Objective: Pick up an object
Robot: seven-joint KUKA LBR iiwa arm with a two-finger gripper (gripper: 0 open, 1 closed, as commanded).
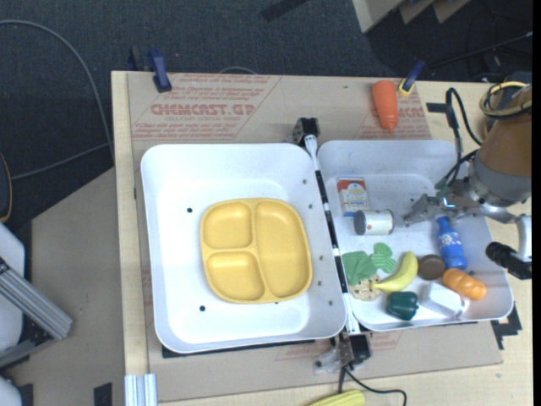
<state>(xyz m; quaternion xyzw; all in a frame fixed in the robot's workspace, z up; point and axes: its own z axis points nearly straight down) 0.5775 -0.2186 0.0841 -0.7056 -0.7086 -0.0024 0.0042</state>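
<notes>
Gripper (428, 205) low in right bin (385, 155), fingers spread, nothing between them. Blue bottle (450, 244) just beside it, toward the bin's near edge.

Right bin (385, 152) crowded; open back strip.

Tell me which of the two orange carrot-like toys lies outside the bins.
The orange carrot at the top, lying on the brown board above the right bin. The other orange piece sits inside that bin, below the blue bottle.

Blue bottle (450, 243) flat, right bin (406, 161)
</notes>
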